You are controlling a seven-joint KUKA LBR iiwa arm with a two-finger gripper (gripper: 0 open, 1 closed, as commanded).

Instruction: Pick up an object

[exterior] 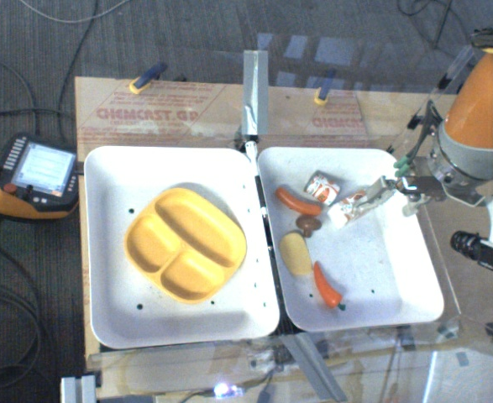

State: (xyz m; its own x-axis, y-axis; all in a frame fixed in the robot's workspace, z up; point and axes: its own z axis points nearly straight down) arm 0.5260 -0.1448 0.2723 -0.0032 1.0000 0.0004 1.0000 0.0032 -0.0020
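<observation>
From my remote seat: gripper (340, 215) low in right bin (414, 284), mid-right of frame, can't tell claw state. Tip touching brown piece (308, 223), with sausage (299, 201), potato (296, 253), chili (327, 286) close by. Yellow tray (186, 243) in left bin (103, 250)

**Arm exterior: inspection**

Arm (469, 133): rounded orange band above a grey wrist section. Dark brackets and thin cabling at the wrist, with small green fittings. Pincer (359, 205): slender and pale, with red-and-white markings. Screws indistinct.
</observation>
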